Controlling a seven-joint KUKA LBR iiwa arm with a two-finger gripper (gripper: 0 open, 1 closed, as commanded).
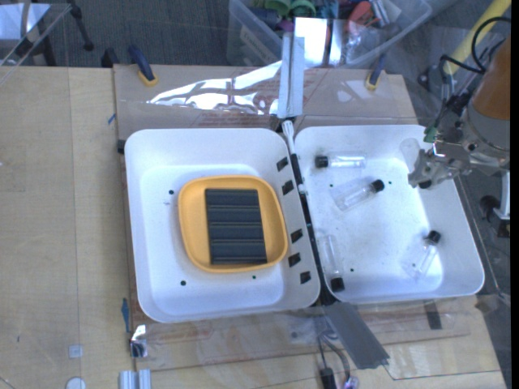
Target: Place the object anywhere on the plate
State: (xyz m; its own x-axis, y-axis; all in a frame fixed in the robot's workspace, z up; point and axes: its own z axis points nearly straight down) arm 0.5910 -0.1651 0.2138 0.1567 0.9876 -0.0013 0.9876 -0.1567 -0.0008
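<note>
A yellow plate [190, 217] lies in the middle of the left bin [154, 282]. A dark ribbed rectangular block [235, 225] rests flat on the plate, covering most of its centre. Several clear vials with black caps lie in the right bin [381, 286]: one [339, 162] at the back, one [357, 193] near the middle, one [422, 254] at the front right and one [328, 258] by the divider. My gripper [423, 170] hangs over the right bin's far right edge, apart from every vial and far from the plate.
A divider with black clips [293, 209] runs between the bins. Behind them stand a shiny metal upright [290, 71], two clamps [146, 73] [375, 76] and a clear tub of coloured toys [324, 6]. Bare wooden bench [57, 217] lies to the left.
</note>
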